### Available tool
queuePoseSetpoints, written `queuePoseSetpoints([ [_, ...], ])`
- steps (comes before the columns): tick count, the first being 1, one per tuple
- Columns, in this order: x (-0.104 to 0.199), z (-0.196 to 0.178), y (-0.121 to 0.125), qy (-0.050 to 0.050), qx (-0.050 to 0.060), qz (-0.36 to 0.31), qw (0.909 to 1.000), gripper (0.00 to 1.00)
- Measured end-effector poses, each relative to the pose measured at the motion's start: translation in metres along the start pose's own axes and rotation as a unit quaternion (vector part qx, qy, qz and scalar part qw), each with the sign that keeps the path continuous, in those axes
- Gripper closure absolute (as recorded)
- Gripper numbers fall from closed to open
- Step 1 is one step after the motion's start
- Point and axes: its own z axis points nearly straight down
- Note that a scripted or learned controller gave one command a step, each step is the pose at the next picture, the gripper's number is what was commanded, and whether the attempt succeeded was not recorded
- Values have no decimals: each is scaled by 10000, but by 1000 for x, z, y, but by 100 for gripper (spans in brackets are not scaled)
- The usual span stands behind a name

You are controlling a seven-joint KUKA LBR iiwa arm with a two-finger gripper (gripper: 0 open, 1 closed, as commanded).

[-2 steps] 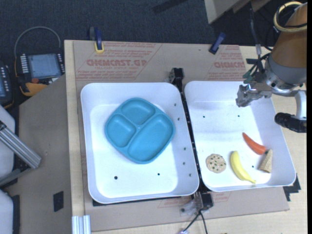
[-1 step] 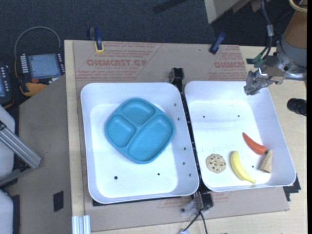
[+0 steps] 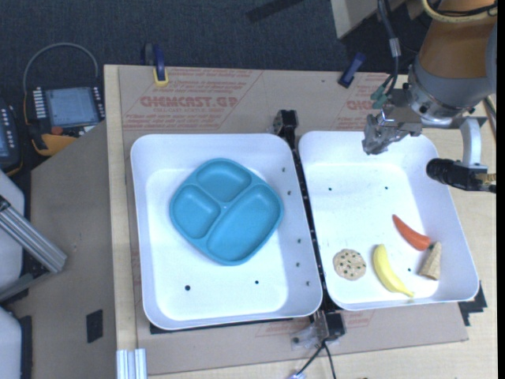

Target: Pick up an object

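Arm's gripper (image 3: 384,139) hovering over the far edge of the right white bin (image 3: 355,172), nothing in it afaict.

Fingers look narrow, nearly together, w/ nothing between them. Grey arm w/ the orange band (image 3: 458,10) comes in from the far right. All the pickable stuff sits at the near right corner of that right bin, well apart from the gripper: round chocolate-chip cookie (image 3: 349,264), yellow plastic banana (image 3: 390,271) just right of it, orange-red chili-shaped piece (image 3: 410,231) a bit farther back, and a tan wedge like a bread slice (image 3: 431,260) at its near end, looks like they're touching. Left white bin (image 3: 158,290) has a blue 3-compartment plastic plate (image 3: 226,210) around the middle. Both bins sit side by side on the cardboard-covered worktop (image 3: 237,93).
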Motion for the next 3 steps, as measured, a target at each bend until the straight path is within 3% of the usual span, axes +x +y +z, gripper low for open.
queuePoseSetpoints([
  [3,142,30,-5,0,3,-1,10000,100],
])
